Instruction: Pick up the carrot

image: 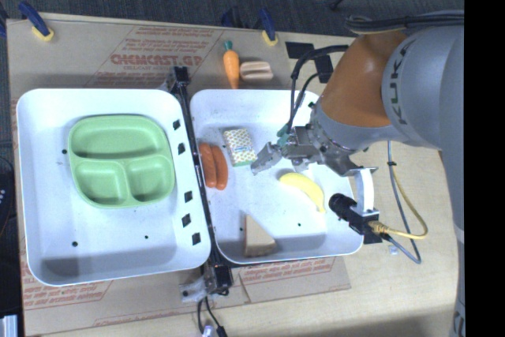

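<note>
Orange carrot with green top (230,67) lies outside, beyond the right white bin's (316,245) far rim, well apart from the two-finger gripper (267,159); cannot tell its state.

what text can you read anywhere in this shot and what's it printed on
"CHEMCAST GP" in red on the brown board under the bins, above the left bin.
Smaller red lines around it, and red print on the board's lower edge: too blurred to read.
Dark letters on the grey arm beside its orange band: cut off at this angle, not readable.
Patterned packet in the right bin: no legible words.
</note>
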`<state>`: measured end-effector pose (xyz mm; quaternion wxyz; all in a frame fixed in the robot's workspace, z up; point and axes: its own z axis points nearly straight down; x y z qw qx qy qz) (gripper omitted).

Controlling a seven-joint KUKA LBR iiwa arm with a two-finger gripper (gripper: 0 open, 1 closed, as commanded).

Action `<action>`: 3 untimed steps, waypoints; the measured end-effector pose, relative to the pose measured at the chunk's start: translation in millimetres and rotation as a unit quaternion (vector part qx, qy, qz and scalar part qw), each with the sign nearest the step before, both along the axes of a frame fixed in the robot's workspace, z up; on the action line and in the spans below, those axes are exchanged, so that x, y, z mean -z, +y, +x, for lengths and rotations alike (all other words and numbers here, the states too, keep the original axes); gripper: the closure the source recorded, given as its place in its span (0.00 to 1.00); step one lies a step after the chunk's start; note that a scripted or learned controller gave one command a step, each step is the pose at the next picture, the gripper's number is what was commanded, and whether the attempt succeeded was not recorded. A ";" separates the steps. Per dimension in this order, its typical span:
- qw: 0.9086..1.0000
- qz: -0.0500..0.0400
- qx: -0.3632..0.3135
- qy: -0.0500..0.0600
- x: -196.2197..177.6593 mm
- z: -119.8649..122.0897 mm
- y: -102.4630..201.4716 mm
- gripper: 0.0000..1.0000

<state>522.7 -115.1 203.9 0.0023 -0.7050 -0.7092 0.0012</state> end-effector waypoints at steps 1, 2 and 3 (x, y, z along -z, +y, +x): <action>0.999 -0.001 -0.053 -0.001 44.5 38.7 -62.8 0.00; 0.999 0.000 -0.054 -0.001 17.5 -46.9 -96.6 0.00; 1.000 0.000 -0.025 -0.001 63.0 -13.4 -95.7 0.00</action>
